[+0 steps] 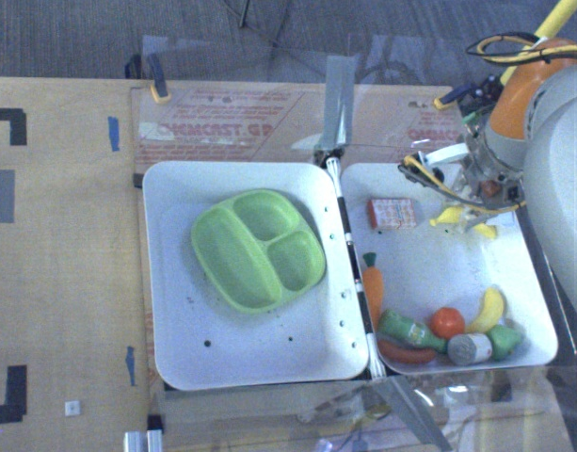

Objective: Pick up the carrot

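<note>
The carrot (374,292), orange with a small green top, lies along the left wall of the right bin (439,266), pointing toward the front. My gripper (466,222) hangs over the bin's back right part, well to the right of and behind the carrot. Its two yellow-tipped fingers (448,217) stand apart with nothing between them.
A green divided plate (260,250) sits in the left bin (175,347). A red and white box (392,213) lies behind the carrot. At the right bin's front are a green bottle (408,330), a red pepper (408,353), a tomato (447,321), a banana (492,307) and a grey can (469,348).
</note>
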{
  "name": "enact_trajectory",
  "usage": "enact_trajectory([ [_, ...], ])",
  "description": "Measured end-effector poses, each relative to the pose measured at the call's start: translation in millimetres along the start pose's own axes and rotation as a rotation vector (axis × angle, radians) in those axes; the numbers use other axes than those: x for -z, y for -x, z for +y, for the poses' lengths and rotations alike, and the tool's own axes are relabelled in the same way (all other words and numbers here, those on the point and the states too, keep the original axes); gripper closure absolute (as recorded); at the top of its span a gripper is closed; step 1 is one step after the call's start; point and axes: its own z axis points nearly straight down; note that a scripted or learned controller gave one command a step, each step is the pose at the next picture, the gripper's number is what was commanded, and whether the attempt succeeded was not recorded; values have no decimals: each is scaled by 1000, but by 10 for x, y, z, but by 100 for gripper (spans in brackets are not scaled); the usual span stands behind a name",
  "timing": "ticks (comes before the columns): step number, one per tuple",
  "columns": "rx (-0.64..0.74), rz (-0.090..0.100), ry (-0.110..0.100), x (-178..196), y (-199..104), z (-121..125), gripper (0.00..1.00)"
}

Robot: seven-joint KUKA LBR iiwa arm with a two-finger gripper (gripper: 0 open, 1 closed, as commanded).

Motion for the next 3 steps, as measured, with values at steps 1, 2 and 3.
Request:
enact_trajectory([
  [1, -29, 3, 5, -77, -1, 61, 100],
  [2, -25, 11, 3, -80, 50, 81, 100],
  [3, 164, -6, 33, 618, 136, -297, 100],
])
